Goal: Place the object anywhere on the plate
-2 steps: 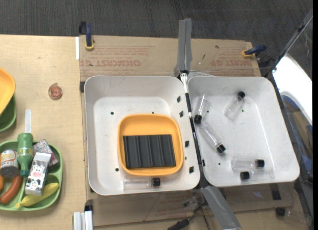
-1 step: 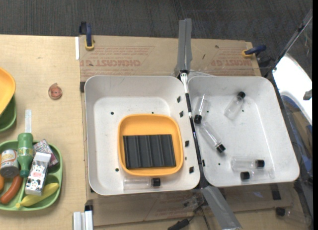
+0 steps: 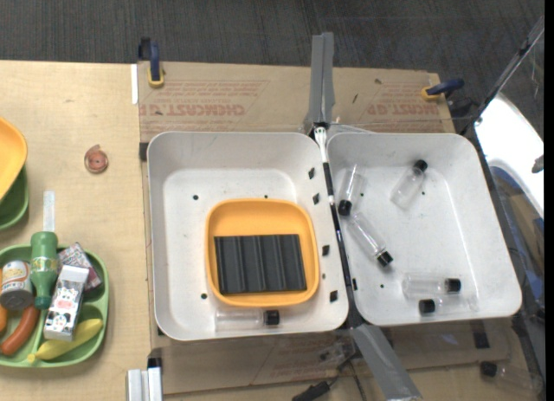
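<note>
An orange square plate (image 3: 260, 214) lies in the left white bin (image 3: 173, 243). A black ridged rectangular pad (image 3: 260, 264) rests flat on the plate and covers most of its middle. Just in front of the plate, a clear vial with a black cap (image 3: 258, 318) lies against the left bin's front wall. In the right bin (image 3: 485, 217), several clear vials with black caps lie scattered: one near the left wall (image 3: 350, 192), one at the back (image 3: 409, 184), one in the middle (image 3: 371, 244), and others at the front (image 3: 433, 287).
A green tray of toy food (image 3: 52, 306) and a yellow-and-green bowl (image 3: 9, 174) sit on the wooden table at the left. A small pink disc (image 3: 96, 159) lies near them. Clamps (image 3: 152, 68) hold the cardboard sheet under the bins. White and blue equipment (image 3: 516, 144) stands at the right.
</note>
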Robot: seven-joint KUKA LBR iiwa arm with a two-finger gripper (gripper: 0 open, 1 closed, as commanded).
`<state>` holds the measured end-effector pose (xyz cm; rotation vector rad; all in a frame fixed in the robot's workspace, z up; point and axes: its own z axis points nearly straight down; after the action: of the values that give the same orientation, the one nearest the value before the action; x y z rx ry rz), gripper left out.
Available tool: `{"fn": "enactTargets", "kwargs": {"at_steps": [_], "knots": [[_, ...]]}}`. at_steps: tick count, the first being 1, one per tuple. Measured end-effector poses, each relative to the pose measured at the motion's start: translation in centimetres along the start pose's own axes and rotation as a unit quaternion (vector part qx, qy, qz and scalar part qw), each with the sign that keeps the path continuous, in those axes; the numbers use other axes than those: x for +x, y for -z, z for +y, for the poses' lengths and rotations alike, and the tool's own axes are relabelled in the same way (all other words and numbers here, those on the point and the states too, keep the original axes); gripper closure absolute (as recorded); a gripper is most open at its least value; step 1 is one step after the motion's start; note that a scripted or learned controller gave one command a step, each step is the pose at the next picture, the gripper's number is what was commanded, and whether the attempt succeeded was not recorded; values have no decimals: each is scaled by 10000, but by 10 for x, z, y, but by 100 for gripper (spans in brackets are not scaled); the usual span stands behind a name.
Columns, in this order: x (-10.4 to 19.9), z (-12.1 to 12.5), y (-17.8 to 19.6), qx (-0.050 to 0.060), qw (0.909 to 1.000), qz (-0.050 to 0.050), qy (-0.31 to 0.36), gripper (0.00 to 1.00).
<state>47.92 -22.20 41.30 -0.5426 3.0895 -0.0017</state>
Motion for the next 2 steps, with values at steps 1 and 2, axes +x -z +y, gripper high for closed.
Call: {"fn": "enactTargets", "kwargs": {"at_steps": [1,2], "knots": [[-22,-2,-89,-16,9832,8,1826,0],[-9,-3,-91,-22,9393,3,3430,0]]}}
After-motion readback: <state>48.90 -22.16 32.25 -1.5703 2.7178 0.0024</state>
